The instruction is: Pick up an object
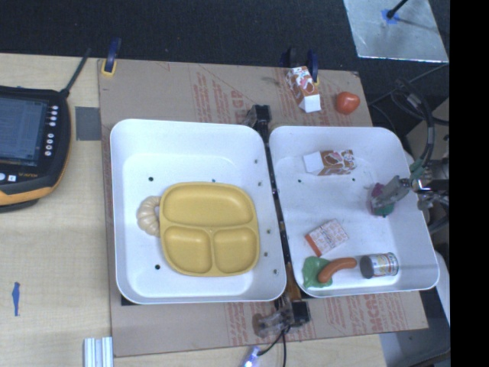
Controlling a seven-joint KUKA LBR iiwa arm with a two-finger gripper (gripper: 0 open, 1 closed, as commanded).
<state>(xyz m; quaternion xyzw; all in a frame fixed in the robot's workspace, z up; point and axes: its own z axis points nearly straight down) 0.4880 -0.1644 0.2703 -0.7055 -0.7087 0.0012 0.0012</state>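
Note:
My gripper (384,197) reaches in from the right and hangs low over the right side of the right bin (290,205). It looks small and dark, with nothing recognisable in it. In that bin, a white and brown carton (329,161) lies flat to the gripper's upper left. A small red and white box (327,237) sits to its lower left. A metal can (380,265) lies on its side near the front edge, below the gripper. An orange sausage (337,267) rests on a green item (312,272) in the front left corner.
The left bin (130,274) holds a yellow divided tray (208,228) with a beige pastry (147,214) against its left side. Behind the right bin, on the cardboard, stand a small carton (303,88) and a red tomato (347,102). A control tablet (27,144) lies far left.

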